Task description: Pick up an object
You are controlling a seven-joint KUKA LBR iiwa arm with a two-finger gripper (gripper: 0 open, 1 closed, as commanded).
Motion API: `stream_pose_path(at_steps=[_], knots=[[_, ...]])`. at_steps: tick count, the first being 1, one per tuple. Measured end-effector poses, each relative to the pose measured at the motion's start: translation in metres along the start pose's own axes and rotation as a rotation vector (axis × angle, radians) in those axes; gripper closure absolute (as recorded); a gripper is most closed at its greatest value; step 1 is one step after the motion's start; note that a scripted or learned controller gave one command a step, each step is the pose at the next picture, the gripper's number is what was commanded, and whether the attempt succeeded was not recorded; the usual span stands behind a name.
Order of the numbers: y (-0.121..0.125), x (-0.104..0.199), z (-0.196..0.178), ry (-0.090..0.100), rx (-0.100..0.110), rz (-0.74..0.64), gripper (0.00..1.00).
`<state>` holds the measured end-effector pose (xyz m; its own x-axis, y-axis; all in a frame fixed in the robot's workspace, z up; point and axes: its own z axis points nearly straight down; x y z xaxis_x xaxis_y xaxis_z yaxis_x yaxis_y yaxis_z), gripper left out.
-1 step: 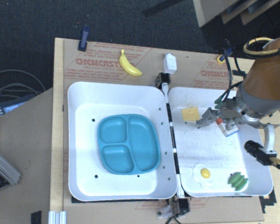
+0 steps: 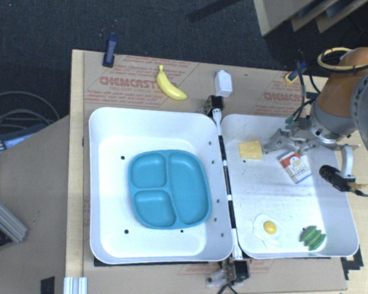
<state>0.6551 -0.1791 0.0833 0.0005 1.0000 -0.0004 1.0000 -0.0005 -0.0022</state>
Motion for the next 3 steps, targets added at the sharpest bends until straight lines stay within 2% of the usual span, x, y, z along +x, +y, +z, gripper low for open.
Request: stream_pose_path(at_steps=[1, 2, 3], knots=[[-0.032, 0.014, -0.002, 0.001, -0.001, 0.0, 0.0], [-0.066, 0.012, -0.001, 0.001, 0.0, 0.0, 0.0], [-0.066, 0.013, -0.011, 0.001, -0.002, 0.0, 1.0]])
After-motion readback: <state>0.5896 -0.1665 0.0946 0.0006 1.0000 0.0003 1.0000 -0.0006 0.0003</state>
